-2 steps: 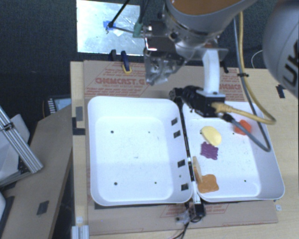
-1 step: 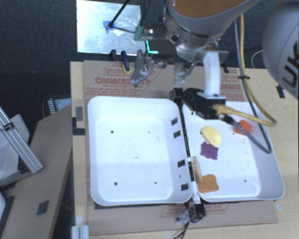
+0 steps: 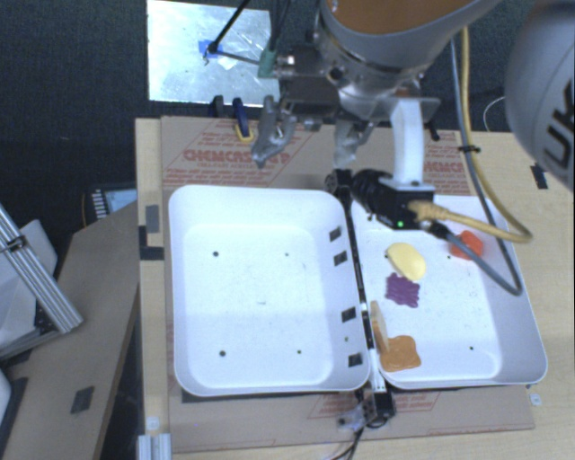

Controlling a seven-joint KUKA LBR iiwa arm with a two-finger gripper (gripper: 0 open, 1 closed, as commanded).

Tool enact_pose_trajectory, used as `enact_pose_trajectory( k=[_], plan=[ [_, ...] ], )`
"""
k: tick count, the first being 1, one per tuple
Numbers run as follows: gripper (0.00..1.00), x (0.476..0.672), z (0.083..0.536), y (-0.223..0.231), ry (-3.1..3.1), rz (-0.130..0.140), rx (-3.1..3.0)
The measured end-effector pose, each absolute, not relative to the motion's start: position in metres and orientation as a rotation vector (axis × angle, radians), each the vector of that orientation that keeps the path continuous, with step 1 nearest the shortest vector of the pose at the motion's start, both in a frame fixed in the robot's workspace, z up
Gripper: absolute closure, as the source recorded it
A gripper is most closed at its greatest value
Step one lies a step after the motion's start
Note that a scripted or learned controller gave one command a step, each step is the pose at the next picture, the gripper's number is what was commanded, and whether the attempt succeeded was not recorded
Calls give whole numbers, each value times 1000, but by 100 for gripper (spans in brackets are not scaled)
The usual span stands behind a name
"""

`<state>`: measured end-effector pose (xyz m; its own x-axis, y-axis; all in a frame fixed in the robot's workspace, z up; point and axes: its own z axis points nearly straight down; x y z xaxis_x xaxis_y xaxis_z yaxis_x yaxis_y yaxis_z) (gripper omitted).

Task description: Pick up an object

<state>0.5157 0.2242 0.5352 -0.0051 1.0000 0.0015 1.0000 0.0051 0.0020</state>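
Lay flat on the surface [image 3: 108,296]: brown cardboard sheet [image 3: 216,151] printed in red, tucked beneath both bins. Sat at far edge: blue-and-yellow clamp [image 3: 241,117]. Shone beyond: metallic panel [image 3: 193,54]. Leaned at left: aluminium rail [image 3: 36,278].

The arm [image 3: 395,27] shows a broad orange band across the top of the view, with smooth grey casing just below it. A second rounded grey segment [image 3: 544,85] at the right edge bears part of a dark printed marking. Under the band sits a grey metal wrist block [image 3: 310,90] with a small green fitting [image 3: 267,62] at its side. The end effector [image 3: 305,144] has two dull silver metal fingers [image 3: 269,139]. A white bracket [image 3: 407,148] carries a black module [image 3: 391,202] with a tiny green light. A yellow cable [image 3: 476,153] and a thinner grey one [image 3: 499,260] trail from it.
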Motion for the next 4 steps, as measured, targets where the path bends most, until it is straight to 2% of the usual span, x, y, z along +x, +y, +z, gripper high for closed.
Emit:
enact_pose_trajectory(
  k=[4],
  plan=[
    [0, 516, 535, 224, 2227, 4, 2216]
  ],
)
